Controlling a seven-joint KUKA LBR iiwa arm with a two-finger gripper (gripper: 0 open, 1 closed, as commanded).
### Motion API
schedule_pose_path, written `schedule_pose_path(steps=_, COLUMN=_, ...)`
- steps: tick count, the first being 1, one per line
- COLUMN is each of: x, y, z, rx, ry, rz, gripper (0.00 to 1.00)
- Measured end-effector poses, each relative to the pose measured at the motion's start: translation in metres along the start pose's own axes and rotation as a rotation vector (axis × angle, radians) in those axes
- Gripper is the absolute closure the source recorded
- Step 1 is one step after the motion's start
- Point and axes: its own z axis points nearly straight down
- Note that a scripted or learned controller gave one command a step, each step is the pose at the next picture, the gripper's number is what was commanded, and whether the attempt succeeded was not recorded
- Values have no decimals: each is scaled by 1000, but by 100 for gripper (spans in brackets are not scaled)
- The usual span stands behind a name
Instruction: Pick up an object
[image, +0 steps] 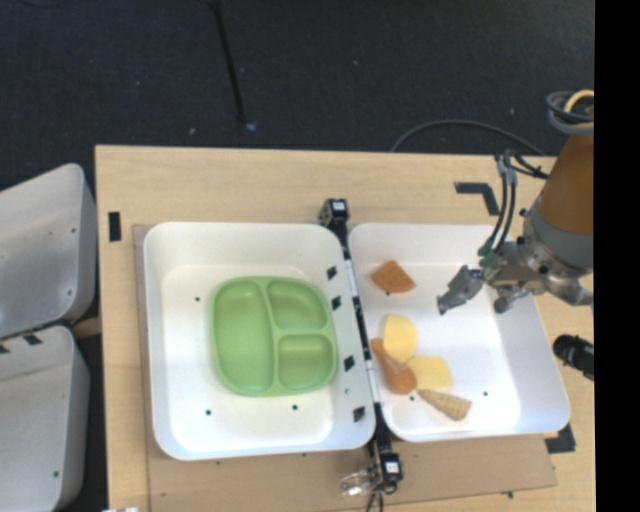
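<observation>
Claw (478, 290) is hanging over the upper right part of the right bin (520, 395), reaching in from the right edge on the grey arm (560, 262) with its orange band (572, 190). Two dark fingers are showing: one (458, 290) pointing left and down, the other (503, 296) shorter, nearer the wrist. They are standing spread apart with bare white bin floor showing between them, so the claw is reading as open and gripping nothing.

Nearest piece: an orange wedge (393, 277) lying to the claw's left, near the bin's upper left, apart from the fingertips. Below it, a pale yellow rounded piece (400, 337) is sitting mid-bin. An orange-brown elongated piece (393, 369) is lying against its lower left side, appearing to touch it. A second yellow piece (432, 373) is resting just right of that one, and a tan cone-like piece (446, 404) is lying just below, tip pointing left. All five are sitting in the left half of the right bin.

Left bin (180, 400) is holding a green divided tray (272, 335) with three compartments, lying flat near its centre.

Both bins are sitting side by side on the light wood counter (250, 185). Dark cables (440, 128) are looping across the counter's upper right.
</observation>
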Motion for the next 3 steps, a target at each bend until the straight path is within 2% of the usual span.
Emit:
schedule_pose_path(steps=1, x=0, y=2, z=-5, rx=-11, ry=-2, rz=-2, gripper=0)
schedule_pose_path(steps=3, x=12, y=14, z=110, rx=-5, ry=-1, rz=1, gripper=0)
